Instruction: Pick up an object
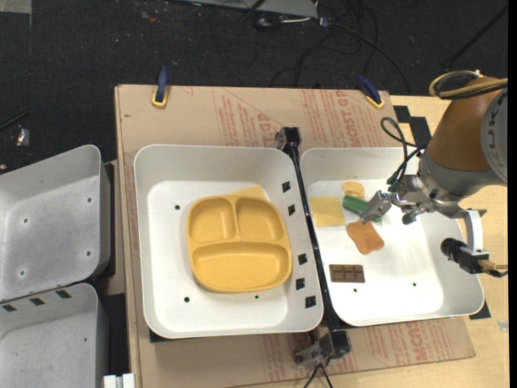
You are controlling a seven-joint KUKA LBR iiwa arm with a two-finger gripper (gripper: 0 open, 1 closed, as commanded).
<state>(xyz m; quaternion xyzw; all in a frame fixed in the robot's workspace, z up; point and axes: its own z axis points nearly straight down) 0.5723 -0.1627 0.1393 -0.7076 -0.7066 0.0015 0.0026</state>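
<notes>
While the arm reaches in from the right over the right bin (pixel 420 293), its gripper (pixel 378 208) sits low among the small objects there, touching or just over a green piece (pixel 354 204); whether the jaws are parted or gripping, I cannot tell. An orange-brown piece (pixel 365 237) lies just nearer. This looks like the grasp step; next, a firm closure and straight lift.

Robotics lab: plywood bench (pixel 242 111) w/ clamps (pixel 161 87), loose cables (pixel 339 23) on dark floor, white bins (pixel 153 217), industrial arm (pixel 468 136).
</notes>
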